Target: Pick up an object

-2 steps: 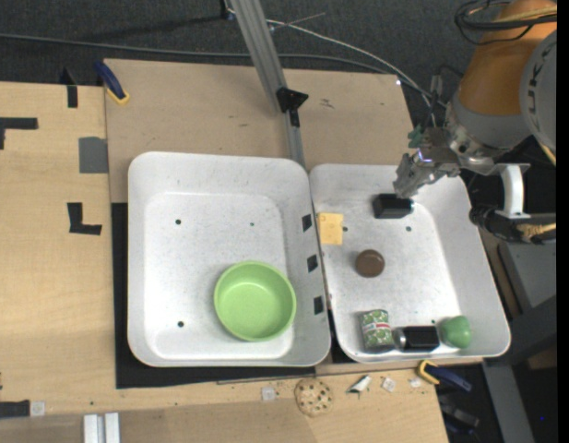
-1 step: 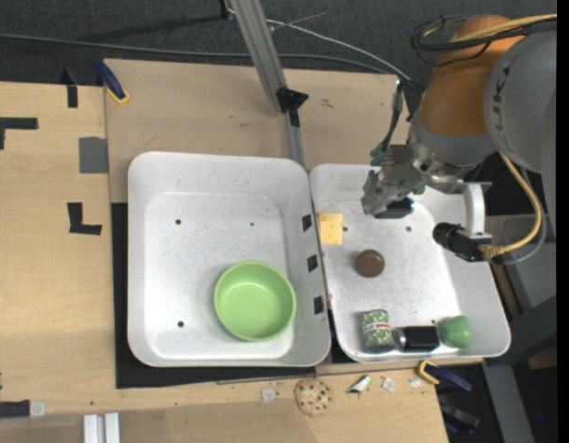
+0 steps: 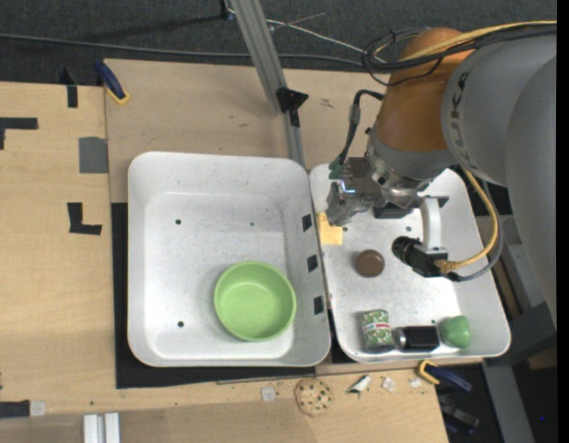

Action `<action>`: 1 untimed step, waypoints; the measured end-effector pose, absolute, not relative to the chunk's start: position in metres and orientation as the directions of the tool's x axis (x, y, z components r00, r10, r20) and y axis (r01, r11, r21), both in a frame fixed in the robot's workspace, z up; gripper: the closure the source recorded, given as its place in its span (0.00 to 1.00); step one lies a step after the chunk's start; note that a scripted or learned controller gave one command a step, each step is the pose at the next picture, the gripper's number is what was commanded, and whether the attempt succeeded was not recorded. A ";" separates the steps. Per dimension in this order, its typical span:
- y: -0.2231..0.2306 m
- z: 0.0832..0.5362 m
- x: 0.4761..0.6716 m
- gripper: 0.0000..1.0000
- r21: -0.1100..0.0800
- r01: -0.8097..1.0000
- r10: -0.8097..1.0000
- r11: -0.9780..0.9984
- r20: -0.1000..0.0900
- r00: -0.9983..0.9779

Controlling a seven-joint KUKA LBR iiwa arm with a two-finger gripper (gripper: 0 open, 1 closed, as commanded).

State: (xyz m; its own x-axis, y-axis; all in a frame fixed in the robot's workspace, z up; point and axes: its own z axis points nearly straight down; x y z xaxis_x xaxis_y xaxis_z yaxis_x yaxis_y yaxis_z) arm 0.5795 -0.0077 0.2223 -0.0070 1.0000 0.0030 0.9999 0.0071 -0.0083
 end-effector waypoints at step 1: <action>0.047 0.212 0.565 1.00 -0.010 1.000 1.000 0.006 0.001 -0.006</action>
State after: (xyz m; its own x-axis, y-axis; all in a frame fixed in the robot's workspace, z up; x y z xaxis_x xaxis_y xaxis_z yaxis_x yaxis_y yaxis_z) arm 0.5652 0.0471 0.2120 -0.0065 1.0000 0.0013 0.9999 0.0065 -0.0096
